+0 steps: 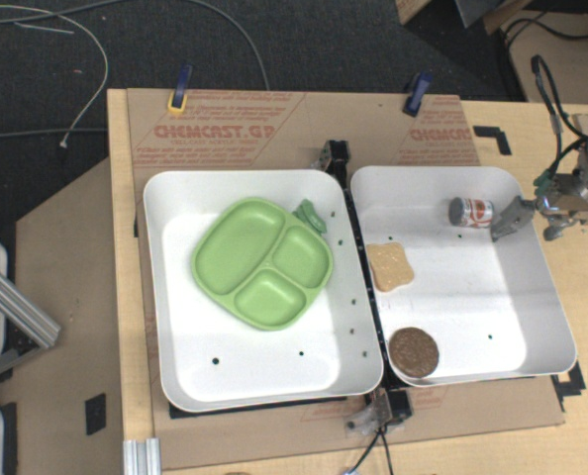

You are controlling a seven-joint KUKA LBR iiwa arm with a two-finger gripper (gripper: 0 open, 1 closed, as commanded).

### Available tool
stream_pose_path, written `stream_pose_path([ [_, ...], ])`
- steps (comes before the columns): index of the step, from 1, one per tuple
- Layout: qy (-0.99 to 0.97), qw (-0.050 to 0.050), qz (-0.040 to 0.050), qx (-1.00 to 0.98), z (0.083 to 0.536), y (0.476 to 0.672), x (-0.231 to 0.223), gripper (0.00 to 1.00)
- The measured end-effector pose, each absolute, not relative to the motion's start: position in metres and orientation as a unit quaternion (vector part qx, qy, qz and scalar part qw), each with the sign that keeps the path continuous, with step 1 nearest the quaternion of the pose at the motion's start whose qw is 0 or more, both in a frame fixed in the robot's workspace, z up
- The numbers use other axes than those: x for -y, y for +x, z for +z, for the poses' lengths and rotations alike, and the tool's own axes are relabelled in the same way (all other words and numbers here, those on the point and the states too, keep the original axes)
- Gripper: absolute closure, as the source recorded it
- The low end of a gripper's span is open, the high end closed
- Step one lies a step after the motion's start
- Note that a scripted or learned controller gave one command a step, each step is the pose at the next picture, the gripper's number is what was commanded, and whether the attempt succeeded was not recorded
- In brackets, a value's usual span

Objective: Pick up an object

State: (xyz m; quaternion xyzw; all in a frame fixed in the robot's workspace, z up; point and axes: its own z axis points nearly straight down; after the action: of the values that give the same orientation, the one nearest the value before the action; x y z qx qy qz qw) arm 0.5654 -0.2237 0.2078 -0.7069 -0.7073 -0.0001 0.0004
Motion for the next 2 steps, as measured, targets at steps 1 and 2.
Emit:
stream_pose_path([
  [1,-0.707,0.002,0.0003,0.707,0.149,0.567,0.218,0.0],
  [2,-0.707,0.004,0.0013,0.707,0.086,0.565,0.213,0.0],
])
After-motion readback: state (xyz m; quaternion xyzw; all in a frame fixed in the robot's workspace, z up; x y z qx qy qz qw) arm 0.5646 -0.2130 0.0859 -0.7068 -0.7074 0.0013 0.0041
